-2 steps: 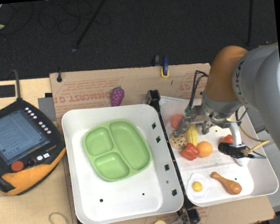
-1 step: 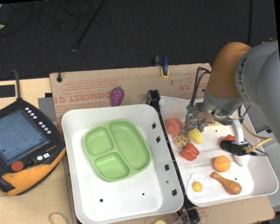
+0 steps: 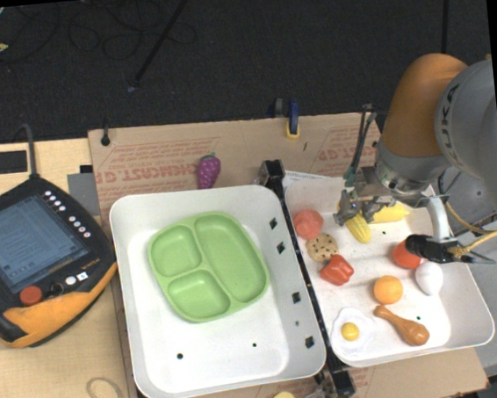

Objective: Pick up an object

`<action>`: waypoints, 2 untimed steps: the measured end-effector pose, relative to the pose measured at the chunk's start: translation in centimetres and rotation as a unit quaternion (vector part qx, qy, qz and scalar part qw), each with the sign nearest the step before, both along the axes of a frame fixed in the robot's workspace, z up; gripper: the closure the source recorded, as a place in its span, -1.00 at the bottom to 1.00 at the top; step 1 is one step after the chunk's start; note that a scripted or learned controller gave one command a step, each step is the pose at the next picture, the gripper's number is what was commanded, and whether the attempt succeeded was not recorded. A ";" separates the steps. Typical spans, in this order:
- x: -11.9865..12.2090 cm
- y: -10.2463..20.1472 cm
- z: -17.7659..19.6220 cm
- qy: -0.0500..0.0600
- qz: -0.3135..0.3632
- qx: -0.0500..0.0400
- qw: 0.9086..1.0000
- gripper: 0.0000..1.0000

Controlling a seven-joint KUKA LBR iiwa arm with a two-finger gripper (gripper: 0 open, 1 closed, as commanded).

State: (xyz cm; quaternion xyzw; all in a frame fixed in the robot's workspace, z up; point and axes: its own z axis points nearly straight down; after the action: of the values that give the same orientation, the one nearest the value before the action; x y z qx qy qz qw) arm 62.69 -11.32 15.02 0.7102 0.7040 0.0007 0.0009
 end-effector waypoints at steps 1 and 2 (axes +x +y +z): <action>0.2 0.5 6.2 -0.001 0.004 0.000 1.000 1.00; 0.2 0.3 7.8 0.001 0.004 0.000 1.000 1.00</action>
State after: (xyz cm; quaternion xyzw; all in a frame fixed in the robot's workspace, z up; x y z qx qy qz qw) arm 62.87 -10.99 22.86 0.7076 0.7066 0.0005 0.0002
